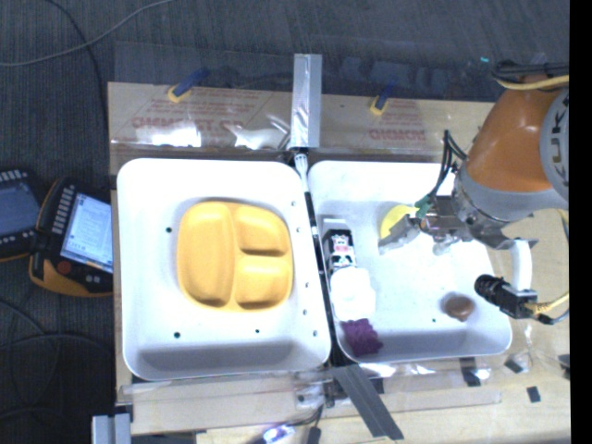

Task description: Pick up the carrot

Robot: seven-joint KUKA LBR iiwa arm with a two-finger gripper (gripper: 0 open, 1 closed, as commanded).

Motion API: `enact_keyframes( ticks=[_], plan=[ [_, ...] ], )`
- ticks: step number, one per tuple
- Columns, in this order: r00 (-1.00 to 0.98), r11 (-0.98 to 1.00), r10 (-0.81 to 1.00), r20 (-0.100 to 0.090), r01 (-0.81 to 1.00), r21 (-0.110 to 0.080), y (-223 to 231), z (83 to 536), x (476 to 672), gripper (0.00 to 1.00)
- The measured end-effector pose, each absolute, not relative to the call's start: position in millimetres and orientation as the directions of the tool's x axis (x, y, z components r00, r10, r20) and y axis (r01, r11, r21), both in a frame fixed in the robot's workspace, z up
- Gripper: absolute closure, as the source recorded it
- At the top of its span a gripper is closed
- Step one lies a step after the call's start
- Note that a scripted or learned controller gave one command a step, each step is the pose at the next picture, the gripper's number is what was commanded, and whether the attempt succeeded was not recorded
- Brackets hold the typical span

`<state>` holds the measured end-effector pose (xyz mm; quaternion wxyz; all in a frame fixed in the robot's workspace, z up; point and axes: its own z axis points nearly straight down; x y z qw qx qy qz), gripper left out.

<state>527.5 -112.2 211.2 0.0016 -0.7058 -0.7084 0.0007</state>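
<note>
Gripper (400, 234) | over right bin (416, 340), beside yellow item (398, 216) | finger state: cannot tell | carrot: not identifiable; likely stiff, light, smooth; grasp mid-length across.

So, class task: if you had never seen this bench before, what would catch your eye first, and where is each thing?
The yellow divided tray stands out first, lying in the middle of the left bin. Next comes the arm's orange band at the right, with the claw reaching into the right bin close by a yellow object. A purple item lies near that bin's front left corner.
</note>
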Motion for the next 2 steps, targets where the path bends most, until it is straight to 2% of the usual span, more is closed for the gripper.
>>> enact_keyframes(
  ticks=[1, 2],
  plan=[
    [-0.250, 0.250, 0.968, 0.001, 0.968, 0.002, -96, 95, 524.5, 0.00],
    [-0.247, 0.247, 0.969, -0.004, 0.969, 0.018, -97, 112, 529.8, 1.00]
  ],
)
